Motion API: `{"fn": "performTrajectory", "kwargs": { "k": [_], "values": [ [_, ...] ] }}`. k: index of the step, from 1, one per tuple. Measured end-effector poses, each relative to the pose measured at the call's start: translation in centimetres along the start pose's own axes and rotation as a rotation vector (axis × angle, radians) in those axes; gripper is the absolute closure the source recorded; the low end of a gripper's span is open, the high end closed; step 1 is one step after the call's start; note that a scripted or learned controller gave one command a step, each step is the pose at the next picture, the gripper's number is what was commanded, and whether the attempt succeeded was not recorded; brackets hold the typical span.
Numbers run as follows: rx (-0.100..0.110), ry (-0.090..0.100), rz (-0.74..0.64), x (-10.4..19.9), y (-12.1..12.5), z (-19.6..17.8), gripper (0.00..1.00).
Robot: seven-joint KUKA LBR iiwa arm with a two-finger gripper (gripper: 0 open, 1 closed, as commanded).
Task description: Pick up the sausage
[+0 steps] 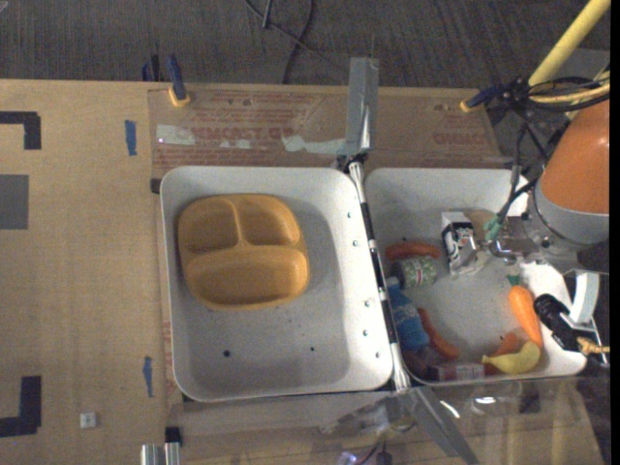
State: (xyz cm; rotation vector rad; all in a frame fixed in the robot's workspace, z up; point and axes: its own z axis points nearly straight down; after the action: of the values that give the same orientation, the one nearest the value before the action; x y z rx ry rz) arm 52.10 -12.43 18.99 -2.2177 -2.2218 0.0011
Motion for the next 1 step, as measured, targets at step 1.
{"fn": "performTrajectory", "kwargs": {
  "k": [1],
  "values": [
    [-0.006,-0.003,-0.221,2.06,-3.43,8.98,0.00]
  ]
}}
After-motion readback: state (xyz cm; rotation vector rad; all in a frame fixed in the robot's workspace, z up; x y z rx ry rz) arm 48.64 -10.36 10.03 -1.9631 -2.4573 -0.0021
